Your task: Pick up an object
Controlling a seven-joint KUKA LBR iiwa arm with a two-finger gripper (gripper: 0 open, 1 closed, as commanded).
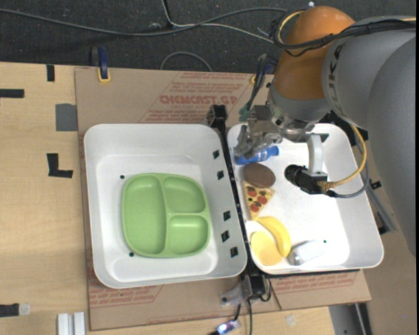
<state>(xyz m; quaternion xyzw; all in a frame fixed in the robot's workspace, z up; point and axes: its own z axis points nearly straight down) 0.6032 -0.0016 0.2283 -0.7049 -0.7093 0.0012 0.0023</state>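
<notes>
Blue, a small plastic object (260, 154) lay directly beneath the tool (255, 144) in the frame's upper right; whether the tool held it, I couldn't tell.

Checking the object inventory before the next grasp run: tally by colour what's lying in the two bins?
Green: 1, divided plate in the left bin
Brown: 1, round cookie-like disc
Blue: 1, small item under the end effector
Yellow: 2, banana; flat yellow piece
Orange-red: 1, pizza slice
White/grey: 1, small object
Total: 7
</notes>
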